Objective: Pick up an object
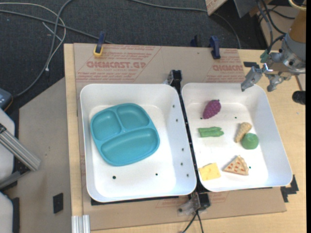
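Two glossy white bins (272, 176), teal divided plate (125, 134), knobbly purple grapes (211, 108), gripper (262, 79) — fingers spread, nothing held

The worktop (146, 59) is a brown board printed with red lettering, and two blue clamps (100, 42) (214, 47) grip its far edge. Two shallow white bins lie directly on it, side by side and touching along their inner rims. The left bin (167, 178) and the right bin (277, 144) cover most of the board, leaving a bare strip along the far side and narrow margins at the left, right and near edges.
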Tool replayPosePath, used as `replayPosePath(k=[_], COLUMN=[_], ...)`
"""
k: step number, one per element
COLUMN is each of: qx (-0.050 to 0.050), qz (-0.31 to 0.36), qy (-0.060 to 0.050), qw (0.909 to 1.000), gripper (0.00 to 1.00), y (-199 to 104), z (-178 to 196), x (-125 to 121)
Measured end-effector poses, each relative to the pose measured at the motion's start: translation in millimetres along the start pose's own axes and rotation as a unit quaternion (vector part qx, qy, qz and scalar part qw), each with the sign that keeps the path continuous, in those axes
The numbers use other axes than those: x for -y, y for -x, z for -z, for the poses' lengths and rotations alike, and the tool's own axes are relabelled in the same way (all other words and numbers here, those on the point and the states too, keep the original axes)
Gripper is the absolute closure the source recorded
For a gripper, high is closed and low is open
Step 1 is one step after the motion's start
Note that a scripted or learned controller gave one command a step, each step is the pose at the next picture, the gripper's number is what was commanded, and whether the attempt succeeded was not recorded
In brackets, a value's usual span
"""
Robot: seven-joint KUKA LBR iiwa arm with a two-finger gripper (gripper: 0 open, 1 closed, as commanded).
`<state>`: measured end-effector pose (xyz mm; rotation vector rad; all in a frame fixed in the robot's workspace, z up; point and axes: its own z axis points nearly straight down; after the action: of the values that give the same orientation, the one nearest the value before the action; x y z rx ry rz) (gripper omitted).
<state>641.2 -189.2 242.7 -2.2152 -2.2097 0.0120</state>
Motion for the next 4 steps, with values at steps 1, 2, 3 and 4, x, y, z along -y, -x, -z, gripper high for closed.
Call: replayPosePath(k=[1, 2, 3, 4], qx=[0.002, 0.001, 0.001, 0.001], qz=[0.002, 0.001, 0.001, 0.002], qy=[0.007, 0.004, 0.004, 0.004], qw=[1.0000, 1.0000, 1.0000, 1.0000], gripper=[0.00, 0.00, 0.00, 0.00], y=[-1, -3, 1, -1], z=[9, -34, -94, -154], x=[-2, 0, -5, -13])
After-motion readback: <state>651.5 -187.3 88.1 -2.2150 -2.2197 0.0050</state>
